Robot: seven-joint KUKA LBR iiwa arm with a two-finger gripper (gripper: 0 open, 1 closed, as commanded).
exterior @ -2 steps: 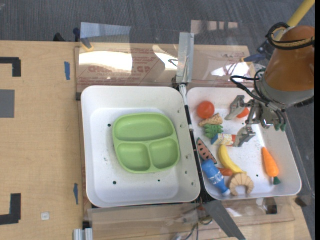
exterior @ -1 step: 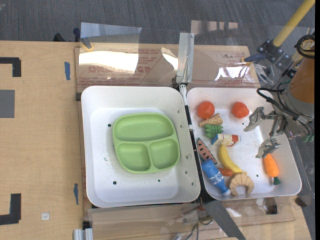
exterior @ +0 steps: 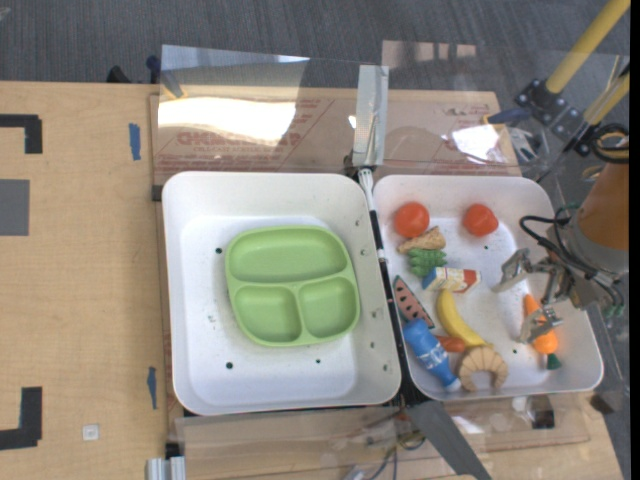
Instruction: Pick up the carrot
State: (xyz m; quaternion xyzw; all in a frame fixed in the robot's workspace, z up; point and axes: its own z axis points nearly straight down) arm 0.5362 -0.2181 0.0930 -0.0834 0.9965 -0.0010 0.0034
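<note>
Left bin (exterior: 190, 298): carries a green divided plate (exterior: 291, 285) near its middle, well apart from the task's side.
Right bin (exterior: 575, 378): toys crowd its left half; two tomatoes (exterior: 411, 218) near the far edge, a banana (exterior: 453, 315), a blue bottle (exterior: 428, 349) and a croissant (exterior: 483, 365) toward the near edge.
Carrot (exterior: 541, 333): small, orange, lies near the right edge of the right bin, toward the near right corner, apart from the other toys, so judged easy to reach.
Gripper (exterior: 541, 308): hangs just above the carrot, fingers seemingly spread to either side of it; contact cannot be told, and I judge the carrot not yet lifted.
</note>
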